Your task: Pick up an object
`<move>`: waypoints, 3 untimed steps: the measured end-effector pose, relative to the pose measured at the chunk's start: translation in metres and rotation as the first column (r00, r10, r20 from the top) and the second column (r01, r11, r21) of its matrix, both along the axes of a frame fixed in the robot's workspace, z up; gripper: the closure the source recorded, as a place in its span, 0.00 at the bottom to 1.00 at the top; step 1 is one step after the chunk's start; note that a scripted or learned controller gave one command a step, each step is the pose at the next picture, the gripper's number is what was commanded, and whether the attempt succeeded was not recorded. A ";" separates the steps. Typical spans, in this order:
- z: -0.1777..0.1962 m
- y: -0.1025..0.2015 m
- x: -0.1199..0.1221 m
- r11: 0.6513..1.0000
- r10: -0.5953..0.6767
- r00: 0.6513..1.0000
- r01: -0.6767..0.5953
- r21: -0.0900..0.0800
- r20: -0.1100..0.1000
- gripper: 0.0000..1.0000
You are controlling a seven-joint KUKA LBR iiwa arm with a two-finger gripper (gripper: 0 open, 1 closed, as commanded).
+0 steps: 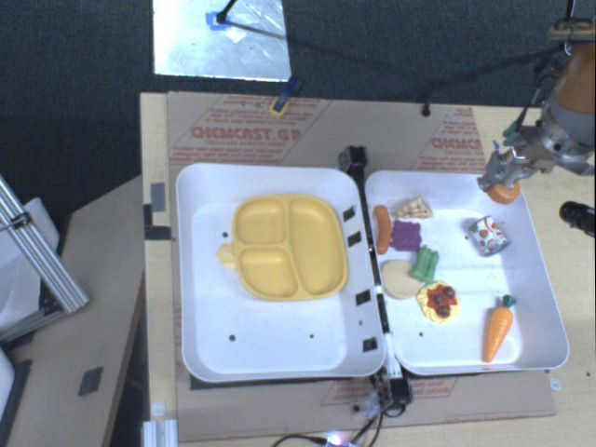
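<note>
White bin point(545, 277) — orange ball point(504, 193) between pincer point(500, 177) fingers

Red print, seemingly "CHEMCAST GP", on cardboard sheet point(244, 122)

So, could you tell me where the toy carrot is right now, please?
The toy carrot lies in the right bin, near its front right corner, just right of the small pizza-like toy.
</note>
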State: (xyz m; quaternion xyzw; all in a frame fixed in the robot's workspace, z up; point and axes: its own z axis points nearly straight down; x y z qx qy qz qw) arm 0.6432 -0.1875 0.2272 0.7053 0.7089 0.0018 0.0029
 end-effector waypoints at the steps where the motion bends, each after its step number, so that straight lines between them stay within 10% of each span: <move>1: -0.008 0.060 -0.006 1.000 0.004 1.000 -0.004 0.003 -0.005 1.00; 3: -0.002 0.186 -0.022 1.000 0.006 1.000 -0.006 0.004 -0.006 1.00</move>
